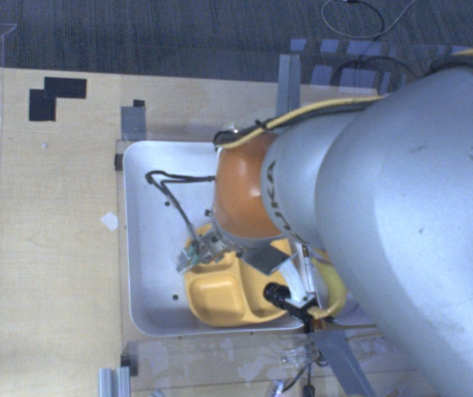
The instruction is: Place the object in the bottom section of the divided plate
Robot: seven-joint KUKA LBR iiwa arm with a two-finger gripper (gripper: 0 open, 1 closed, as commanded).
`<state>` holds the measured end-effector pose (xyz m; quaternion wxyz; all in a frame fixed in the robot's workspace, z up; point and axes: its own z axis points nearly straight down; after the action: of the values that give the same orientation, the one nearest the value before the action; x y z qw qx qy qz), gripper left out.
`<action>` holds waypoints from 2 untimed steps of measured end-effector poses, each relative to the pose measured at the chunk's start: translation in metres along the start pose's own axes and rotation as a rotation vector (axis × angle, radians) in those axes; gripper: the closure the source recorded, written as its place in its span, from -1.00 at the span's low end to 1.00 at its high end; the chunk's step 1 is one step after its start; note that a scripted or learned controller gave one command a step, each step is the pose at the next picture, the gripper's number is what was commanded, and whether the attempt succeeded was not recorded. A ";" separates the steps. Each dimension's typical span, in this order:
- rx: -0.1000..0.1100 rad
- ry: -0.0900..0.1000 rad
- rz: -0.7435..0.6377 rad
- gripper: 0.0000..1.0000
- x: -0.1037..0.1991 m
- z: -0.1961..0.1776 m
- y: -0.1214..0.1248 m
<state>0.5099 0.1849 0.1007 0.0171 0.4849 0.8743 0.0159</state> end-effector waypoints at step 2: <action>0.040 0.017 -0.161 -1.00 -0.024 -0.051 0.082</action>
<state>0.5899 0.2071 0.1552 0.0014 0.4131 0.9107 0.0010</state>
